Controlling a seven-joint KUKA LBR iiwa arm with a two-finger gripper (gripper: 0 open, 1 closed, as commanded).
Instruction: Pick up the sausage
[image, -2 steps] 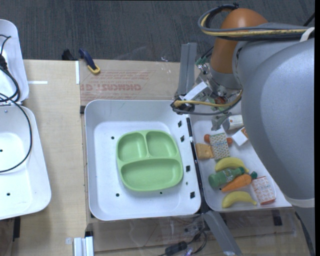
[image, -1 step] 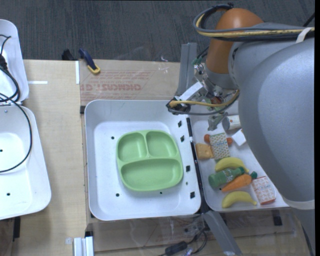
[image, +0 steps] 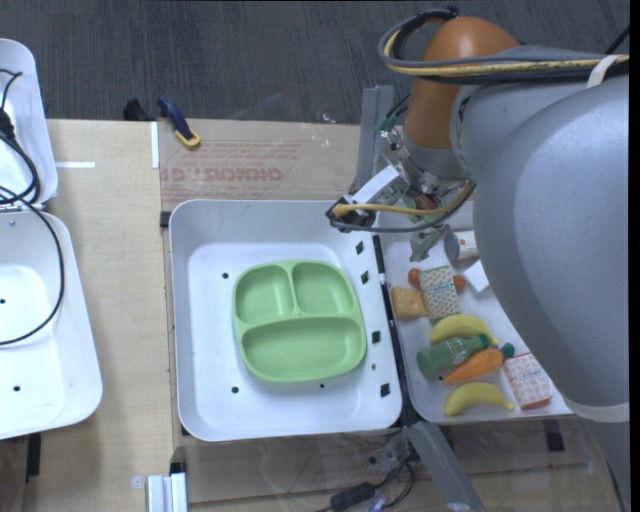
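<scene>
Pincer (image: 432, 238) hangs over the right bin's (image: 425, 400) far end, among the food items; its state cannot be told. Sausage (image: 437, 277): probably the reddish piece partly hidden under the packet (image: 440, 292), just below the pincer. Green tray (image: 298, 322) lies in the left bin (image: 200, 330), apart.

The sausage (image: 436, 279) is mostly hidden: just reddish-orange ends poke out either side of a pale patterned packet (image: 438, 292), near the top of the right bin (image: 425, 400), just above the bananas.
</scene>
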